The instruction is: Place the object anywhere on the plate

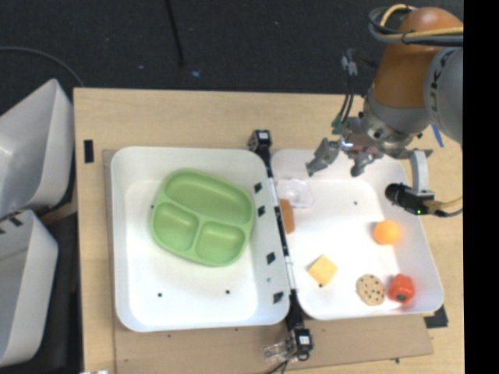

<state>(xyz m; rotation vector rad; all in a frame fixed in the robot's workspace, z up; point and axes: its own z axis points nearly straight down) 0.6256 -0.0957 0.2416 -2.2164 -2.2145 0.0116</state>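
Green plate in left bin, cookie right

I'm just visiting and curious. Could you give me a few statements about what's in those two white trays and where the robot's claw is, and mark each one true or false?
1. The green plate lies in the left bin. True.
2. The cookie sits on the plate. False: it lies in the right bin, beside the red pepper.
3. The gripper hangs over the right bin's far end with nothing between its fingers. True.
4. The yellow cheese wedge touches the orange ball. False: they lie apart.
5. The plate has three compartments. True.
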